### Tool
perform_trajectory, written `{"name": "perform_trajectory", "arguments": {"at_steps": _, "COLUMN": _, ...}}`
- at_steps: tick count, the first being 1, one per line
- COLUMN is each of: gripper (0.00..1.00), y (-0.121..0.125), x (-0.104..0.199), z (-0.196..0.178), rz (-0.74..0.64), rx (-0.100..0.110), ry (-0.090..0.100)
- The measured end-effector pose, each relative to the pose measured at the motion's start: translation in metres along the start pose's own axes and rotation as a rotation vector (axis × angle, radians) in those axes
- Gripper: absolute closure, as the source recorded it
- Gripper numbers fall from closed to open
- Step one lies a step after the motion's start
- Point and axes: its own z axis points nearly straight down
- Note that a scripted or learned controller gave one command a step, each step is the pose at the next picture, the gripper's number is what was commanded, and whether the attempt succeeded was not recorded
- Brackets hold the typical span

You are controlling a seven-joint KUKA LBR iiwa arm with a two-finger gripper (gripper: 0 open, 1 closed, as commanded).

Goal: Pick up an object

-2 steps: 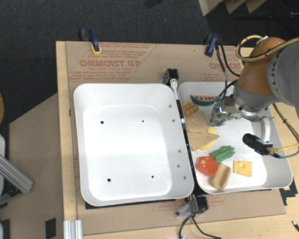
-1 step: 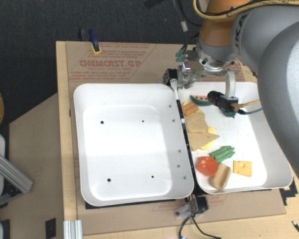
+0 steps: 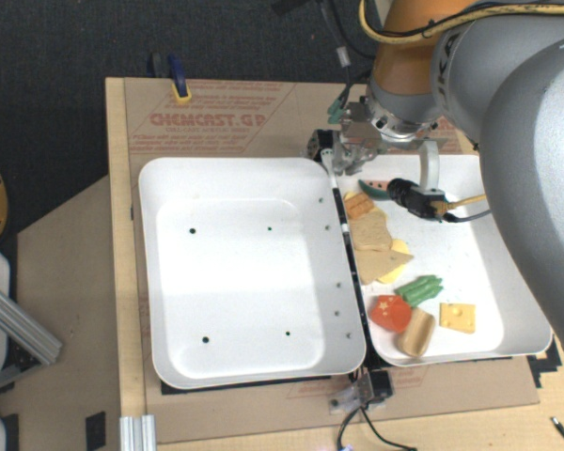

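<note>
Brown board (image 3: 216, 116) behind bins, red print reads "CHEMCAST".

Your stock, left to right: left bin (image 3: 235, 271), white, on the table (image 3: 216, 111). Right bin (image 3: 479, 252) holds, clustered along its left side: tan bread pieces (image 3: 371, 228), a yellow wedge (image 3: 395, 271), a green pepper (image 3: 419, 288), a red tomato (image 3: 390, 313), a tan roll (image 3: 416, 334) touching the tomato, and an orange cheese square (image 3: 457, 318). The gripper (image 3: 343, 158) sits at the bins' shared far corner.
</note>
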Motion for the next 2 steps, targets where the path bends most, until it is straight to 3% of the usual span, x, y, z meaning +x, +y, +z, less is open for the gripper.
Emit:
{"name": "perform_trajectory", "arguments": {"at_steps": 1, "gripper": 1.00, "y": 0.000, "x": 0.102, "z": -0.007, "rz": -0.008, "rx": -0.004, "ry": 0.003}}
{"name": "perform_trajectory", "arguments": {"at_steps": 2, "gripper": 1.00, "y": 0.000, "x": 0.184, "z": -0.062, "rz": -0.007, "rx": -0.007, "ry": 0.004}}
